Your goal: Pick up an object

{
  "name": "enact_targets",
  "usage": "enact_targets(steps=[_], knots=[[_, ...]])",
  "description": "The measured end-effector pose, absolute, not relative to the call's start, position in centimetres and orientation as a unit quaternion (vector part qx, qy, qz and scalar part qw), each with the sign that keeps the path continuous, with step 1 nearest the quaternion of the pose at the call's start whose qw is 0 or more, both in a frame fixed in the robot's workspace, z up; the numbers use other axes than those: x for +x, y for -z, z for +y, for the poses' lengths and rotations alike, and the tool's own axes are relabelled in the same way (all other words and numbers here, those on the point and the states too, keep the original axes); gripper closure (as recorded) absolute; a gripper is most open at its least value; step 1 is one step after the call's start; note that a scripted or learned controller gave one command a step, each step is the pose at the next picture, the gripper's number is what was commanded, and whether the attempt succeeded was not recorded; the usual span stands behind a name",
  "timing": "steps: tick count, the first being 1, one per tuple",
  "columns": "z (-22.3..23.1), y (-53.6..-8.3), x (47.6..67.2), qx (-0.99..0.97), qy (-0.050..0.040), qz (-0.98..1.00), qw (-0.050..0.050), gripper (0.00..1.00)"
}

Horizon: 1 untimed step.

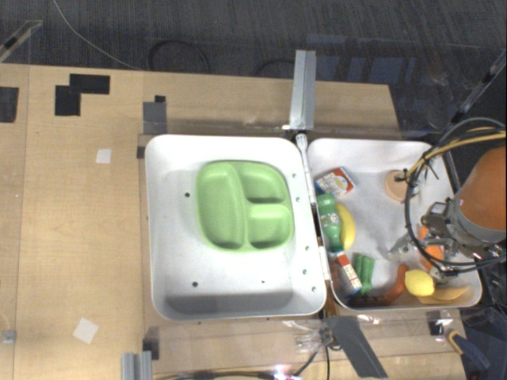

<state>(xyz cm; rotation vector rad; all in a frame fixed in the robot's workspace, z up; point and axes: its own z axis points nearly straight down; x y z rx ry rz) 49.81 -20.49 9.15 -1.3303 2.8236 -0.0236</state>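
Note:
The right bin (372,161) holds several small items. A white and red carton (335,182) lies near its left wall, with a yellow banana (345,225) beside a green bottle (326,212) below it. A green stick (364,269) and a red packet (347,272) lie near the front. A yellow lemon (420,284) sits at the front right, with a tan disc (395,185) at the back. My gripper (434,248) hangs low over the bin's right side, just above the lemon, beside something orange (432,252).
The left bin (170,212) carries a green divided plate (242,205). A metal post (302,89) stands behind the wall between the bins. Black and yellow cables (444,145) loop over the right bin's back right corner. Wooden bench (71,236) stretches to the left.

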Motion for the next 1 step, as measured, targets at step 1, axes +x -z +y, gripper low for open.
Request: enact_targets(steps=[1], knots=[[-20.48,-9.15,49.79,-0.425,0.0077,0.905,0.01,0.0]])
